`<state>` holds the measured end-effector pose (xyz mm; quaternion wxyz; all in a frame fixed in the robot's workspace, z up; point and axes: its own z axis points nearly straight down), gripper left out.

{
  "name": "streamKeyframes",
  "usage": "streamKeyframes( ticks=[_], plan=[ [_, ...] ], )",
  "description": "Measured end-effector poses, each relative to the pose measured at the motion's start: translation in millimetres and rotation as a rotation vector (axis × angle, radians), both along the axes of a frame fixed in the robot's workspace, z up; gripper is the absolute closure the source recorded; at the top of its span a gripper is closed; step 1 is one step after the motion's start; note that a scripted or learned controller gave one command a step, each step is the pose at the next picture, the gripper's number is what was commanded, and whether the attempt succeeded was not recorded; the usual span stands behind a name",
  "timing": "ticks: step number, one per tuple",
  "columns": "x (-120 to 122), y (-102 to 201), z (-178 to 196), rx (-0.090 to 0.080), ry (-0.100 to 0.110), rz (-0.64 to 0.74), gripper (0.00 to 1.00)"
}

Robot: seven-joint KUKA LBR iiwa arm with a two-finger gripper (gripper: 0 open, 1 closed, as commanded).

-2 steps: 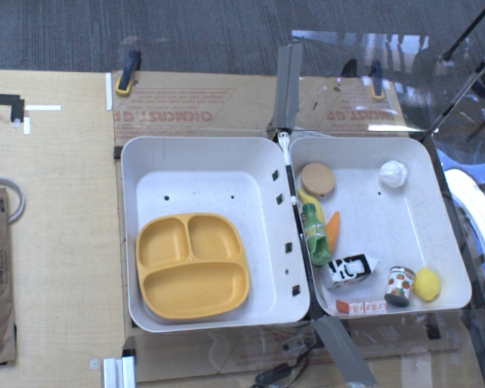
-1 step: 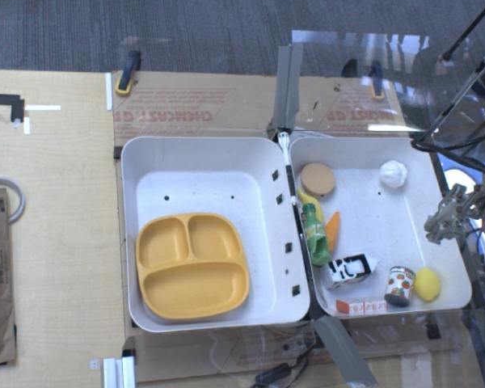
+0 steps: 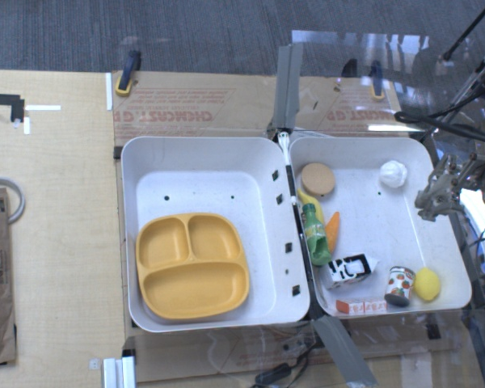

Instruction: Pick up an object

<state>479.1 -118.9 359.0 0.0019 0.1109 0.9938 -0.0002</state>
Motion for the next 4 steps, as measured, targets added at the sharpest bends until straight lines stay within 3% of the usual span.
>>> streamKeyframes(
  ticks=[1, 2, 3, 4],
  plan=[
    [-1, 36, -86, 0.001, 0.003, 0.132, 1.00],
    [-1, 98, -128, 0.001, 0.003, 0.162, 1.00],
    [0, 29, -33, 0.000, 0.001, 0.162, 1.00],
    [-1, 59, -77, 0.001, 0.003, 0.156, 1.00]
  ],
)
